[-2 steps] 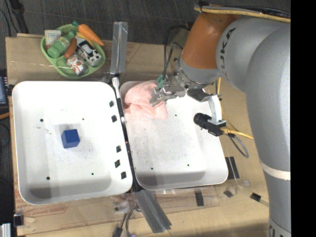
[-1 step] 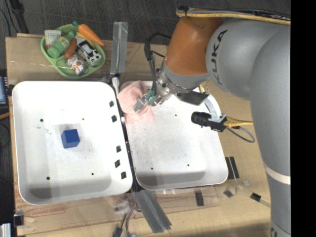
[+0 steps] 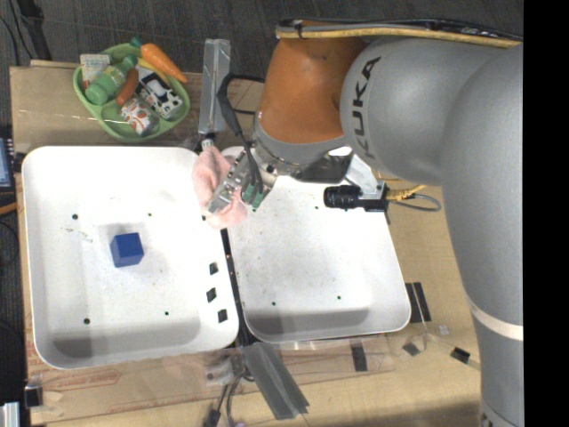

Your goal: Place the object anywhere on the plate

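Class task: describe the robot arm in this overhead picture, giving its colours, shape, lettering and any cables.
The arm is thick, rounded and grey, with KUKA lettered in dark capitals on its casing. An orange band wraps it above the wrist. Below sits a small metallic gripper. A black plug with a yellowish cable juts from the wrist's side.

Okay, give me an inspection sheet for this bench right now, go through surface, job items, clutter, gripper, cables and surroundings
Surface: wooden bench bearing two shallow white bins, left bin and right bin, side by side.
Job's things: blue cube lies in the left bin, apart from the arm. Pink soft object sits over the seam between the bins, at the gripper. No plate seen.
Clutter: green bowl of toy food on the bench behind the left bin, with a carrot on top.
Grippers: gripper is low over the seam, against the pink object; whether it grips cannot be told.
Cables: black cable runs behind the bins toward the wrist.
Surroundings: dark floor beyond the bench.
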`<state>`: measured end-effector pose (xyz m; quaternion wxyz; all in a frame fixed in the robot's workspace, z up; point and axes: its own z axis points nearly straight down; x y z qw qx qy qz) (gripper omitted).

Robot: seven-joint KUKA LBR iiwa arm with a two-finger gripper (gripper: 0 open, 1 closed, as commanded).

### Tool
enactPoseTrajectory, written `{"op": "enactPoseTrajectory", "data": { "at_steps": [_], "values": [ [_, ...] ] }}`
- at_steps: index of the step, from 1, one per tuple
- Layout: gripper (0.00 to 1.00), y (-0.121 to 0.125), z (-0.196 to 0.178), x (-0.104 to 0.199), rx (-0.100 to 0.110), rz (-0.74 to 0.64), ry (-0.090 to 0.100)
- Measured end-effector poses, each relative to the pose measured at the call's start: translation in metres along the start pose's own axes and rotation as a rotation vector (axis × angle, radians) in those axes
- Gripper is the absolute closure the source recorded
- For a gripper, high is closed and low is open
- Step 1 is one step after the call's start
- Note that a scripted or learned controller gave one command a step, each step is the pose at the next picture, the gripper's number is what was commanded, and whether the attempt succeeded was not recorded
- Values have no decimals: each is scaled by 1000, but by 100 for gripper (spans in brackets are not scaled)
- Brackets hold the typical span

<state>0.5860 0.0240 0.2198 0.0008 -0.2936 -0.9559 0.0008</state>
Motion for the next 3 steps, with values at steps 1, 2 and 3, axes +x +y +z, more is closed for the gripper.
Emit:
{"op": "enactPoseTrajectory", "data": {
  "at_steps": [1,2,3],
  "values": [
    [100,39,4,31,1,-403,1],
    [100,79,-8,60,-1,-598,-1],
    [0,79,-8,60,-1,-598,-2]
  ]
}}
